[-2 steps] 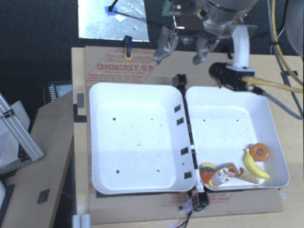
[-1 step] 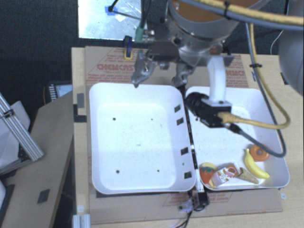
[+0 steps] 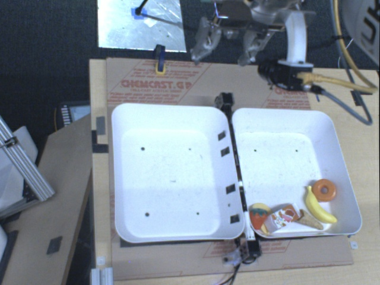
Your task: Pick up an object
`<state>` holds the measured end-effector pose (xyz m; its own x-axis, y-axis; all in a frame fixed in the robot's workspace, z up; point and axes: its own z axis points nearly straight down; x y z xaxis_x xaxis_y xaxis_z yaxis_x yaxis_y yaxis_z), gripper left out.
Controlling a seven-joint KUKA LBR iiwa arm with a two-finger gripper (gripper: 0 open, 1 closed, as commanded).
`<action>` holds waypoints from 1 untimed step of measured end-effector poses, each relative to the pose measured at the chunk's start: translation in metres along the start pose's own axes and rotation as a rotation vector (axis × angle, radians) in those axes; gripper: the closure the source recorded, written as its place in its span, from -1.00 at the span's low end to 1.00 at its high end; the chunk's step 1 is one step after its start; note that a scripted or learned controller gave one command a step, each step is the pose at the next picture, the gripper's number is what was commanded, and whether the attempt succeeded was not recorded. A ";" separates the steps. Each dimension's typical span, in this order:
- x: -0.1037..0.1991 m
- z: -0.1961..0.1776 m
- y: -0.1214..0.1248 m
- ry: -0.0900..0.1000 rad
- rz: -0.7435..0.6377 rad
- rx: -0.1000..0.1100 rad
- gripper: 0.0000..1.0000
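The gripper [image 3: 225, 45] hangs at the top of the view, beyond the far rims of both bins, its two fingers spread apart with nothing between them. Below it and slightly to its left lies the left bin [image 3: 127, 177]; below it and to its right lies the right bin [image 3: 285, 123], the two touching along a shared middle edge that runs almost straight down from the gripper. Well apart from the gripper, in the right bin's near right corner, a banana [image 3: 318, 207] lies just beside a round fruit [image 3: 324, 189], with a small packet [image 3: 281, 218] and another round item [image 3: 259, 215] to their left along the near wall.
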<state>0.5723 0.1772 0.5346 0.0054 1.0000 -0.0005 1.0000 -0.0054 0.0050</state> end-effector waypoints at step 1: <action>0.060 -0.001 -0.042 0.003 -0.016 0.004 -1.00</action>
<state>0.5307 0.2375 0.5352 -0.0110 0.9999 0.0025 0.9999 0.0110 0.0005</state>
